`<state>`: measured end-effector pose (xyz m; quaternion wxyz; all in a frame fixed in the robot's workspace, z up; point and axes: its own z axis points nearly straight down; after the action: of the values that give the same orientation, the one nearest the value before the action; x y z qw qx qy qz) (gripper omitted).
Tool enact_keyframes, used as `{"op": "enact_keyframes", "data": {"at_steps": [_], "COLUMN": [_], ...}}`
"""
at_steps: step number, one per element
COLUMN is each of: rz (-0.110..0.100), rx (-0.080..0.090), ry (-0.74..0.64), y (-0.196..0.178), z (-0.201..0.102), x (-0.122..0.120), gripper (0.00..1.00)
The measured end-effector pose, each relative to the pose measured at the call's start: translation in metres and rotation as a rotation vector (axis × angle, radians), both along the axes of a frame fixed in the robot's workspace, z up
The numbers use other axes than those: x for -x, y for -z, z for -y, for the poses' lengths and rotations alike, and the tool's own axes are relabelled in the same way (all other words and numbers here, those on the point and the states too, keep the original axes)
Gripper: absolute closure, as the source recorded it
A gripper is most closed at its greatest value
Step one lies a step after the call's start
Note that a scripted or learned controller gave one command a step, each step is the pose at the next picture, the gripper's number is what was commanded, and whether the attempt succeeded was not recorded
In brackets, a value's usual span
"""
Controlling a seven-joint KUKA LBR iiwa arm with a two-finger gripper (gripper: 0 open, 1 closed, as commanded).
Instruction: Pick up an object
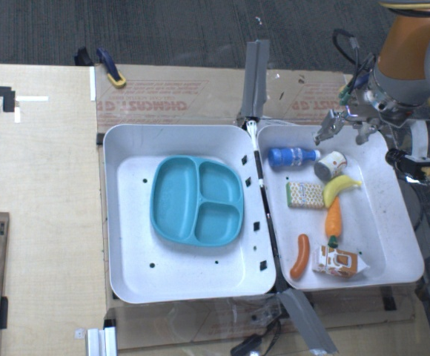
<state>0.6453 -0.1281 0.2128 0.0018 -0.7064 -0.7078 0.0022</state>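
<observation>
From the camera above, the grey arm with its orange band is reaching in at the top right, and its hand (346,127) is hanging over the far edge of the right-hand shallow white bin (393,228), just beyond the blue plastic bottle (292,156). Whether the hand is spread or pressed together, I cannot tell; nothing is showing between its tips.

Everything worth picking is sitting around that bottle. Just beside it, toward the arm, a small grey and white cylinder (329,165) is lying tipped. In front of that, a yellow toy banana (340,188) is curving over a patterned flat packet (305,194). Further forward of the bottle, an orange toy carrot (334,217), a reddish-orange sausage shape (299,256) and a small printed carton (338,262) are waiting.

The bottle is looking like the nearest candidate: light, stiff, probably smooth and prone to rolling, so I am judging a pinch across its middle, square to its length, as safest. The banana would likely be light and firm too.

Left of the bottle, a teal divided plastic plate (196,200) is sitting in the left white bin (126,221).
</observation>
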Motion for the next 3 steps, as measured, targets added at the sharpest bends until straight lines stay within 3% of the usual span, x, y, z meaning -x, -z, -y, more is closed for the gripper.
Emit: {"op": "enact_keyframes", "data": {"at_steps": [1,2,3], "rz": [-0.002,-0.004,-0.004], "rx": [-0.002,-0.001,-0.001], "ry": [-0.089,-0.086,-0.086], "y": [0.1097,0.1027,0.1028], "z": [-0.0251,-0.0237,-0.0238], "x": [0.0583,0.0577,0.0577], "gripper": [0.0,1.0,0.0]}}
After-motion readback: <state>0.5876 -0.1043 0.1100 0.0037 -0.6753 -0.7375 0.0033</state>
